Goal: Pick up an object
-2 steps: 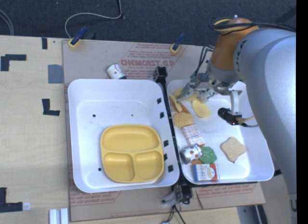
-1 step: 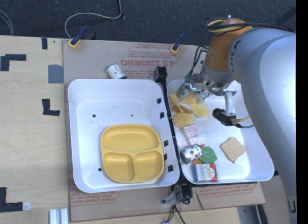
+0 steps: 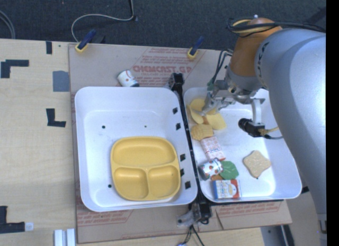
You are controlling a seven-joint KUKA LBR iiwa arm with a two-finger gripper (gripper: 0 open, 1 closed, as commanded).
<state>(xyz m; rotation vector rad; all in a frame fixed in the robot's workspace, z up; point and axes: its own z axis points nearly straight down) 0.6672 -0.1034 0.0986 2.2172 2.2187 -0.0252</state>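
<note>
"Over the right bin (image 3: 278,144), where was the gripper (image 3: 212,102) when you looked?"

"Low at the far left corner of that bin, right above a small heap of yellow chips (image 3: 214,120). It seemed to be touching the topmost chip, or nearly so. From where I stood I could not tell whether it was spread or pressed together, nor whether anything was pinched in it."

"And the arm?"

"The grey arm (image 3: 299,81) came in from the right, with its orange band (image 3: 249,49) above the wrist. It covered the bin's far right corner."

"What else lay in that bin?"

"A round tan cracker (image 3: 202,131) touched the near edge of the chips. Just nearer than that lay a small pink-and-white packet (image 3: 211,146). Then came a little can (image 3: 210,169) on its side with a green scrap (image 3: 230,170) beside it, and nearest of all a small carton (image 3: 226,189). A slice of bread (image 3: 257,164) lay apart from them, toward the right wall."

"And the left bin (image 3: 98,128)?"

"It held a yellow divided plate (image 3: 145,168), lying flat toward the near side. Beyond that bin, on the cardboard sheet (image 3: 159,65), lay a small white thing (image 3: 127,79), too small for me to make out."
</note>
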